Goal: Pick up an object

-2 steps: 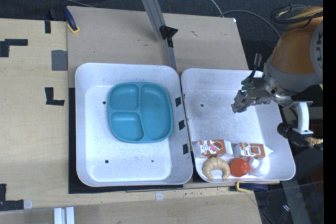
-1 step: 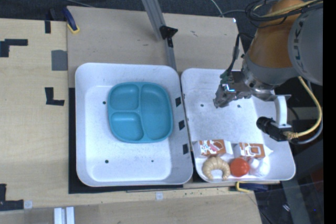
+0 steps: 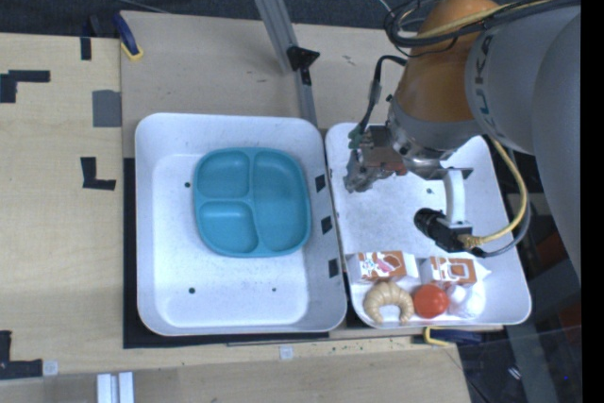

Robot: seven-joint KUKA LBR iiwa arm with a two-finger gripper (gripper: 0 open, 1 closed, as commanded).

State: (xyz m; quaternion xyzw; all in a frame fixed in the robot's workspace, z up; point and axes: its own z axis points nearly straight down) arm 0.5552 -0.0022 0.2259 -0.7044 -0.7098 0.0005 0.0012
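**Arm poised over the right bin, food items grouped at its near edge**

The grey KUKA arm with the orange band reaches in from the right and hangs over the far half of the shallow white right-hand bin. Its two-finger gripper points down near the bin's left wall, close to the divide between the two bins. Whether it is released or clenched cannot be told from this angle; nothing is visibly caught in it. A black cylindrical fitting with a yellow cable sits just right of the gripper, above the bin floor.

The candidate objects lie together along the near edge of the right bin, well apart from the gripper. A tan toy croissant lies with its long axis running left to right across the view, its curved horns pointing toward the near rim. Just to its right, touching or nearly so, is a small round red toy tomato. Behind them sit two small orange-and-white printed packets, side by side, each lying flat with its longer side roughly left to right.

The white left-hand bin holds a teal plastic divided plate with three compartments, lying flat toward the bin's far side.
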